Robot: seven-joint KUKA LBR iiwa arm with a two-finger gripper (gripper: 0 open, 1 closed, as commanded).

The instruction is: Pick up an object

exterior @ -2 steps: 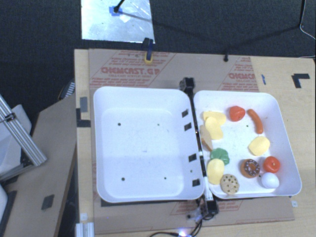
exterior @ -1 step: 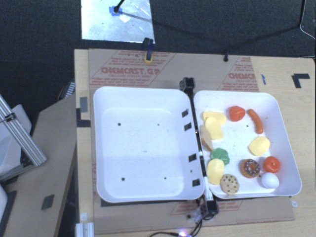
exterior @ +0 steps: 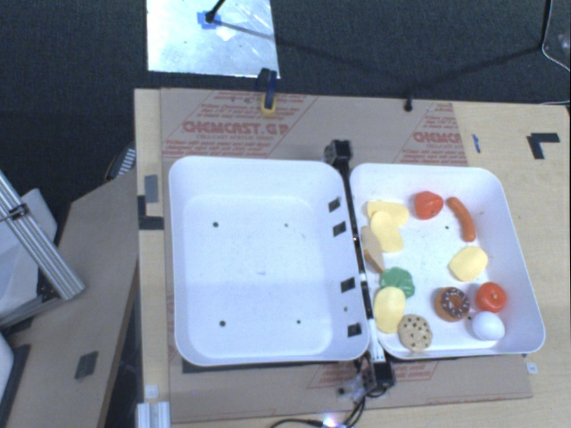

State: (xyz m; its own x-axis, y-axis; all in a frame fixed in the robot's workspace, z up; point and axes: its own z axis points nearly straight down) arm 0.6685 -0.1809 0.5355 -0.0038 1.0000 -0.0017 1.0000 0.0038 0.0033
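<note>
The right bin point(exterior: 513, 221) holds several toy foods. A red tomato point(exterior: 428, 204) and an orange sausage point(exterior: 462, 218) lie near its back. Two pale yellow pieces point(exterior: 388, 224) sit by the left wall, with a green broccoli point(exterior: 398, 280) and a yellow lemon-like piece point(exterior: 389, 308) below them. A cookie point(exterior: 415, 332), a chocolate donut point(exterior: 452, 303), a small red fruit point(exterior: 491, 297), a white egg point(exterior: 487, 325) and a yellow chunk point(exterior: 468, 262) fill the front.
The left bin point(exterior: 192, 181) stands beside the right one, joined by black clips along the shared wall point(exterior: 351, 266). Both rest on a cardboard sheet point(exterior: 232, 123). A metal plate point(exterior: 211, 25) lies on the dark floor behind. An aluminium frame point(exterior: 36, 248) stands at the far left.
</note>
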